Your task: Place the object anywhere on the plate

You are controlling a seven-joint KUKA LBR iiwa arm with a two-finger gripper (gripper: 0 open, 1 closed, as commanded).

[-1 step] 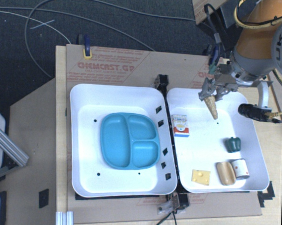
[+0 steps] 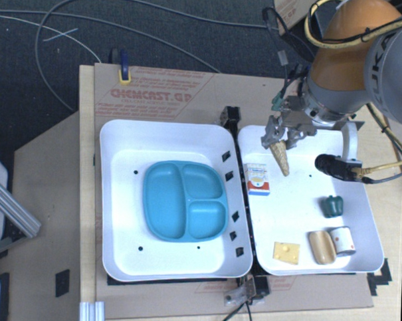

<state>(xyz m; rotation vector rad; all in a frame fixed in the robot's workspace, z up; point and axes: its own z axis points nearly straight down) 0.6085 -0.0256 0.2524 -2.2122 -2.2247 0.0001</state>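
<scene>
Hanging over the far part of the right bin (image 2: pixel 365 197), the end effector (image 2: pixel 281 141) grips the wide end of an ice-cream cone (image 2: pixel 279 156) — the cone dangles tip-down between the fingers, pinched there, by my reading, because the broad rim gives the firmest purchase.

- Plate (image 2: pixel 186 200): blue, three compartments, lying flat in the left bin (image 2: pixel 113 186); well to the left of the end effector and nearer the camera. Nothing rests on it, so the task stands undone.
- Small carton (image 2: pixel 257 179): just below the cone's tip, lying flat.
- Dark green piece (image 2: pixel 331 206), bread loaf (image 2: pixel 321 247), white can (image 2: pixel 343 240), cheese slice (image 2: pixel 286 253): spread to the right and below the end effector, apart from one another, save loaf and can — side by side.
- Next move, judged: carry leftward across the rims where the two bins meet.
</scene>
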